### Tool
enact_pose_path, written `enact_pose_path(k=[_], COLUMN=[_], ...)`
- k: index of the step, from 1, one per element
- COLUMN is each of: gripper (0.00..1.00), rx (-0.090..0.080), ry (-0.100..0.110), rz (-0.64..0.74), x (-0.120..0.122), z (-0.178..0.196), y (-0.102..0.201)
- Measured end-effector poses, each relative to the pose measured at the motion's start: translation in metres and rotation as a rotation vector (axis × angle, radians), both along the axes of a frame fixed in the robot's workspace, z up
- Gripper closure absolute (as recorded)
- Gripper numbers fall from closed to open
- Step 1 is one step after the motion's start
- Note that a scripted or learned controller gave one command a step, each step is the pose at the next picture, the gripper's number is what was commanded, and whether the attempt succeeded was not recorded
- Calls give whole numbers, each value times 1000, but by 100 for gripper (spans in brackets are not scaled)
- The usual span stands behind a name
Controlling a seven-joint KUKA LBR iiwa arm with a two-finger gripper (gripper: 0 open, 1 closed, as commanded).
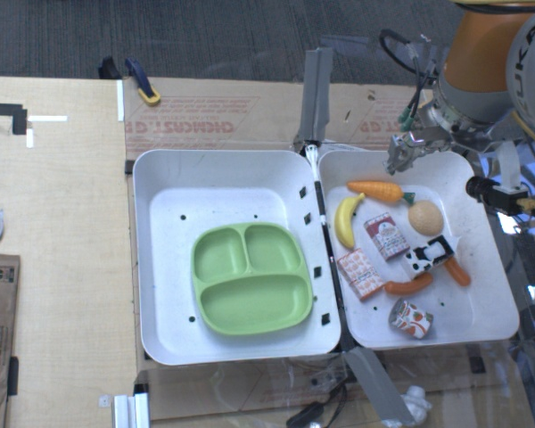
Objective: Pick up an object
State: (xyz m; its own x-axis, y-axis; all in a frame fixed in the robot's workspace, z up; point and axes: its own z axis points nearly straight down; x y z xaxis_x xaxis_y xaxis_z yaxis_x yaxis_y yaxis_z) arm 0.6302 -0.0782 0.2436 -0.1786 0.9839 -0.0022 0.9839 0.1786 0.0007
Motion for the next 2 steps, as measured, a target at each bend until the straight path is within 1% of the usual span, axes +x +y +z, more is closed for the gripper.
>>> enact_pose_path(k=[1,2], gripper=[100,0], rx=[0,0], ry=[3,3], rz=[55,56], x=[7,7], z=[-34,-34], y=[-2,-2])
